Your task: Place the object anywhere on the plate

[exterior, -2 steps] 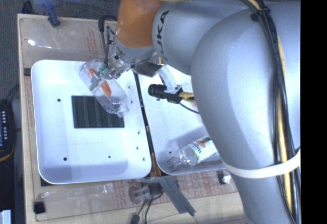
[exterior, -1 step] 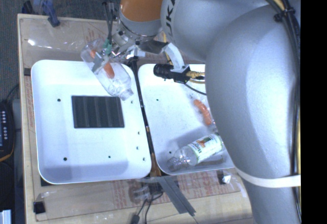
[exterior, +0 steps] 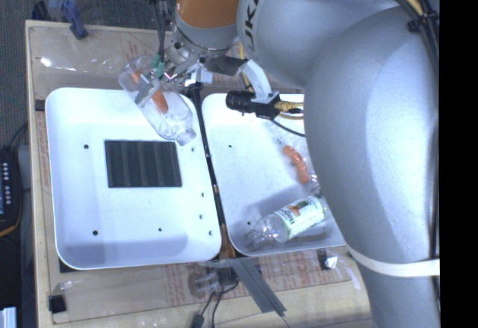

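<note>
A dark grey ribbed rectangular plate (exterior: 142,164) lies flat in the left bin (exterior: 75,237), a little left of its middle. A clear plastic container (exterior: 170,119) with an orange piece inside sits at the tip of my gripper (exterior: 163,80), over the left bin's far right corner. It lies up and to the right of the plate, not over it. The container's upper part blends into the gripper, so its grip is unclear. The orange band and grey wrist rise just above it.
The right bin (exterior: 246,169) holds a clear labelled bottle (exterior: 293,220) lying on its side near the front wall and a small orange object (exterior: 297,162). The arm's large grey body covers that bin's right part. A black cable plug (exterior: 250,104) hangs over the divider.
</note>
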Tool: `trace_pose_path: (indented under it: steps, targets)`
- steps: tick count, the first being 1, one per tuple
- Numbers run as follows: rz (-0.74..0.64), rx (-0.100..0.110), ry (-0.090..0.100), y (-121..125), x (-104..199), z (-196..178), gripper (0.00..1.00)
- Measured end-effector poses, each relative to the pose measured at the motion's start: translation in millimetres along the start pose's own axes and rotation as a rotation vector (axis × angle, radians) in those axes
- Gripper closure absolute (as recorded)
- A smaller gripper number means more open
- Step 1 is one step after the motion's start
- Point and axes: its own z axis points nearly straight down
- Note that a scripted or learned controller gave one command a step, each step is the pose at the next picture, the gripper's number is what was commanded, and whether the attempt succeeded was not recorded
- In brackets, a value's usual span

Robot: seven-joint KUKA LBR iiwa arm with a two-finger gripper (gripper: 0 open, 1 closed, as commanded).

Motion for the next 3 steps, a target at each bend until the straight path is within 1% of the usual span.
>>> trace_pose_path:
  steps: [1, 2, 3]
  targets:
    - [-0.155, -0.004, -0.003, -15.1, -29.4, -36.4, 1.0]
    - [-0.155, -0.004, -0.003, -15.0, -29.4, -36.8, 0.0]
    - [0.05, 0.001, 0.0, -5.5, 19.9, 104.6, 0.0]
